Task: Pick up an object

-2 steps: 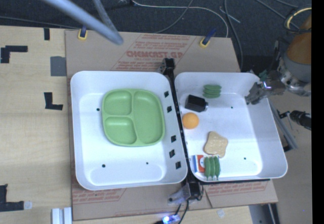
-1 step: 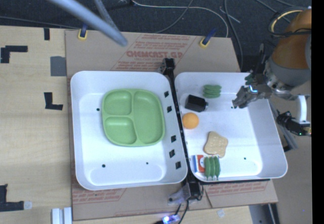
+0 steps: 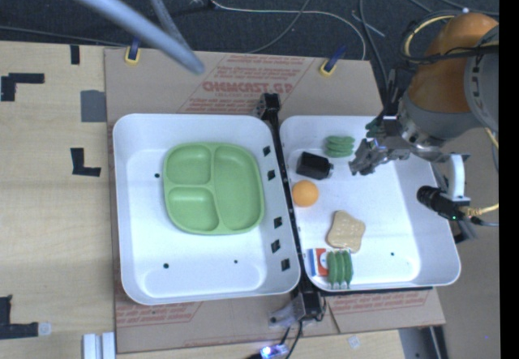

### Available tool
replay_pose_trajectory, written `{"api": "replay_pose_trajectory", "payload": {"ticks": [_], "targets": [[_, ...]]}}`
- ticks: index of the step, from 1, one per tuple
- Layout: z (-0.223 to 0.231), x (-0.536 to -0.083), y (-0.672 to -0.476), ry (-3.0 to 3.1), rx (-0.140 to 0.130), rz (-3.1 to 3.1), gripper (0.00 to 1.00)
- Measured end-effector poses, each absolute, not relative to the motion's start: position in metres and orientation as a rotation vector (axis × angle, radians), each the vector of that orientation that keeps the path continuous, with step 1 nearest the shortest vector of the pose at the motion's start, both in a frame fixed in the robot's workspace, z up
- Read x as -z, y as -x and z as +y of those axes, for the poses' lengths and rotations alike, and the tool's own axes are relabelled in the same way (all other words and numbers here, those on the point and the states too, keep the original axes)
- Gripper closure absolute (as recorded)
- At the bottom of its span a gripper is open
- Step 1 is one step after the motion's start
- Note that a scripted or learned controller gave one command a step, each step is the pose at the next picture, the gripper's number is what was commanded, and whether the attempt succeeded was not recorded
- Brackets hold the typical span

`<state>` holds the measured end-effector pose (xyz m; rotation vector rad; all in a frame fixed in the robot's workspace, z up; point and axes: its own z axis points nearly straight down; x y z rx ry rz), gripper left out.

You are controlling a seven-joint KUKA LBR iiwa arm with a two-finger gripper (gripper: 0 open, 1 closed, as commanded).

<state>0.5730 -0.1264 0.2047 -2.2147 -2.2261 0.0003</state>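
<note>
Red print on the cardboard [image 3: 243, 82] under the bins reads roughly "CHEMCAST GP". Left bin [image 3: 130, 187]: green divided plate [image 3: 215, 187]. Right bin [image 3: 405, 228]: black block [image 3: 313, 164], orange ball [image 3: 306, 194], tan bread piece [image 3: 346, 230], green ridged item [image 3: 340, 144], another green item [image 3: 339, 267] on a small packet, label unreadable. Hand [image 3: 369, 159] over the bin's upper part, near the ridged item; finger spread cannot be made out, nothing visibly held.
</note>
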Motion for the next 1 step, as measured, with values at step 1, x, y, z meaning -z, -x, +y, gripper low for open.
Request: {"api": "replay_pose_trajectory", "payload": {"ticks": [1], "targets": [[-0.0718,-0.2173,-0.5716,2.215,0.000,-2.226,1.00]]}}
